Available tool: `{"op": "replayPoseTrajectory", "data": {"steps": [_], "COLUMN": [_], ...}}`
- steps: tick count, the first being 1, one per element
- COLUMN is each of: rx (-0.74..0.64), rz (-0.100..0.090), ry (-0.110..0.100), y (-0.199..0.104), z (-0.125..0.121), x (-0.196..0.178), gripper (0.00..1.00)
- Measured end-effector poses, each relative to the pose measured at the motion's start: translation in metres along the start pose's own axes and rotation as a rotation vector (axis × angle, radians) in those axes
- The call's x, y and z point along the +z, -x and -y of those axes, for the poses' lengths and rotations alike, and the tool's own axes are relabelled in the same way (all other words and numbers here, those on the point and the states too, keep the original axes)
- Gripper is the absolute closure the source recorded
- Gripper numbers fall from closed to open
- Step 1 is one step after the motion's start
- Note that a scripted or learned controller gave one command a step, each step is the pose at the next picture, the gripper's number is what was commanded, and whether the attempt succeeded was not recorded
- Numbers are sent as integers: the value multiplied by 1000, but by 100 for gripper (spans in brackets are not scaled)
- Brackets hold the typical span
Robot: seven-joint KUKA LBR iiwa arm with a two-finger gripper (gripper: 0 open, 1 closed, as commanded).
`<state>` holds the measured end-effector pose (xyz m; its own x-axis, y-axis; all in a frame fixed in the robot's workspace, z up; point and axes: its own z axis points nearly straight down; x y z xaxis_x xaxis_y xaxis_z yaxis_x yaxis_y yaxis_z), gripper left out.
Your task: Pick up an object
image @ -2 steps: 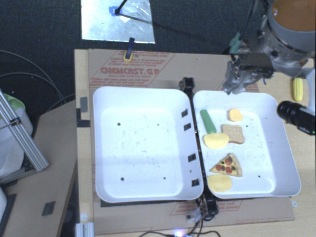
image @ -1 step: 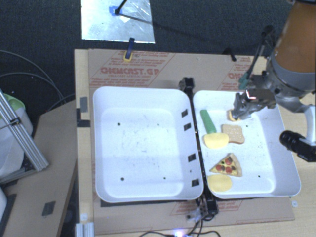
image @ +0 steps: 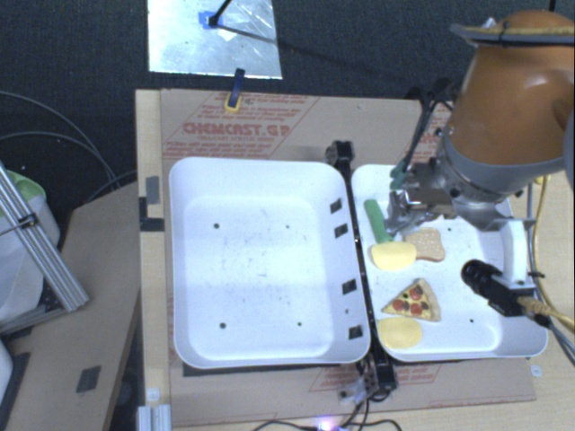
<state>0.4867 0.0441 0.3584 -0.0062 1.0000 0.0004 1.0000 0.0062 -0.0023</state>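
Camera view looks down at a slant on two white bins on the desk, and the hand (image: 406, 206) hangs low over the far part of the right bin (image: 467, 335), not far from the wall next to the left bin (image: 260, 268). I cannot tell whether the hand is released or clenched, because the arm (image: 512, 97) hides much of it from above; no object is seen grasped in it. The nearest object is the green stick (image: 375, 221), so I take it as the likely target. It lies flat on the floor of the right bin, just beside the hand on the side of the shared wall. Its long axis runs from the far side of the bin toward the near side, almost parallel to that wall, with the near end leaning a little toward the middle of the bin. Both ends look the same, so it has no real front. The near end comes very close to the yellow piece (image: 392, 257); I cannot tell if they touch. The toast (image: 428, 245) is just beside that piece, and the pizza slice (image: 414, 301) and the yellow disc (image: 400, 333) lie nearer to the camera, well apart from the stick. In my judgement the step in hand is the approach, and the pick is not yet done. The next move calls for a small shift toward the wall until the hand is centred over the stick, a grip across its short width, then a descent and a lift. The wall leaves little room on that side.
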Motion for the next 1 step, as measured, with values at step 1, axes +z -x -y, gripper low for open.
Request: {"op": "replayPoseTrajectory", "data": {"steps": [1], "rx": [2], "rz": [0], "ry": [5], "y": [1], "z": [0], "x": [-3], "gripper": [0]}}
